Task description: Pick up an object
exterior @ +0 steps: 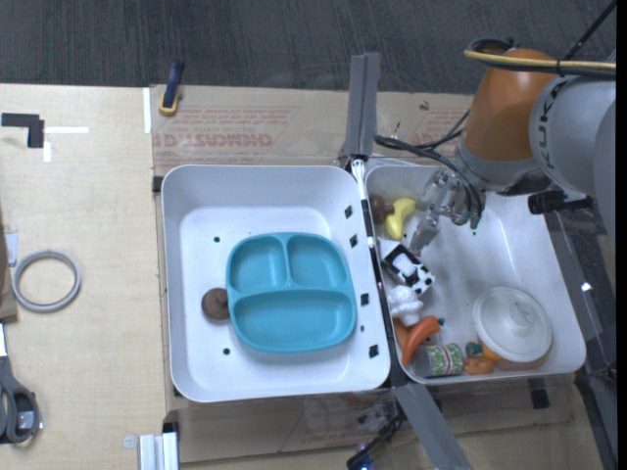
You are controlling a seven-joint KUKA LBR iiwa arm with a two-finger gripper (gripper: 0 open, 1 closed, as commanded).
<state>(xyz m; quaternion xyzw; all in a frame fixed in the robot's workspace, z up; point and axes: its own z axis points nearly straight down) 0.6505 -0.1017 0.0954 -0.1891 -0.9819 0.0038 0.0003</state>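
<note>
The gripper (428, 225) hangs in the right bin (549, 262), its fingers slightly apart and holding nothing. Just beside it on the near-left lies a small black-and-white toy (409, 268), likely light and stiff, best pinched across its narrow body.

A robotics laboratory: a plywood bench (78, 194) bearing two white bins (186, 292), a tape roll (44, 279), and scissors (15, 409).

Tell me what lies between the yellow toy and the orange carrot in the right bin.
In the camera view, a black-and-white cow toy and a white toy lie between yellow toy and carrot.
</note>
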